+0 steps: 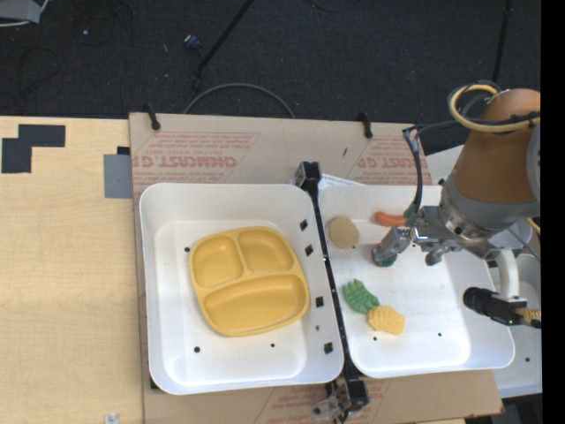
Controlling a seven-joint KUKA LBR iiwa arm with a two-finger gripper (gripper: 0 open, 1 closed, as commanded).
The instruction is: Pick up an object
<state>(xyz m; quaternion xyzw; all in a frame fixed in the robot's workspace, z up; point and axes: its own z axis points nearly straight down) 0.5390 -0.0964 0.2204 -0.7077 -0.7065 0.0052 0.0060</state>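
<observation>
Pretty even bright overhead light, white bins almost blown out, soft shadows only; floor toward 12 o'clock goes dark, whole shot slightly soft and grainy

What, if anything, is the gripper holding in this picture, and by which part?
It cannot be told. The gripper hangs low in the right bin, beside the orange carrot-like piece and the tan round piece, with nothing clearly between its tips.

Dark carpeted floor, perhaps cables, pale wooden benchtop
</observation>
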